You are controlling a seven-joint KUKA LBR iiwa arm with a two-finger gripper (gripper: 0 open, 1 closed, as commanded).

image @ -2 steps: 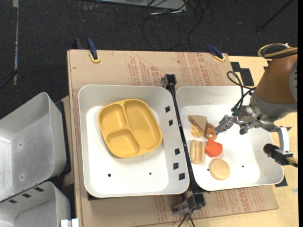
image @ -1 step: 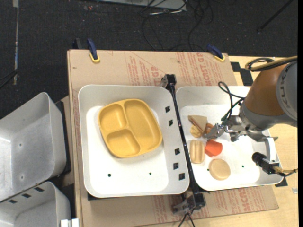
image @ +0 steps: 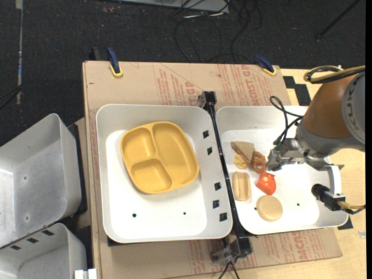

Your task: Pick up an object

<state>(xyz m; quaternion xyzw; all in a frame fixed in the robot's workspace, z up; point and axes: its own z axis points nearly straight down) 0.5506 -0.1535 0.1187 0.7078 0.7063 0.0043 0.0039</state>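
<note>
Pincer (image: 273, 161) low in right bin (image: 302, 217), just above red piece (image: 266, 182) and beside pretzel (image: 257, 161); grip state impossible to tell. Nearby: wedge (image: 243, 149), bun (image: 240, 185), round biscuit (image: 269, 208). Yellow divided tray (image: 158, 156) in left bin (image: 116, 214), on cardboard worktop (image: 157, 80).

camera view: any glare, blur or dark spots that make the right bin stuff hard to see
Camera view: lighting is even and soft, with mild washout on the white right bin; the red piece and round tan piece read sharp; the gripper is dark against shadow under the arm, so its fingers are unclear; the floor behind is nearly black.
</note>
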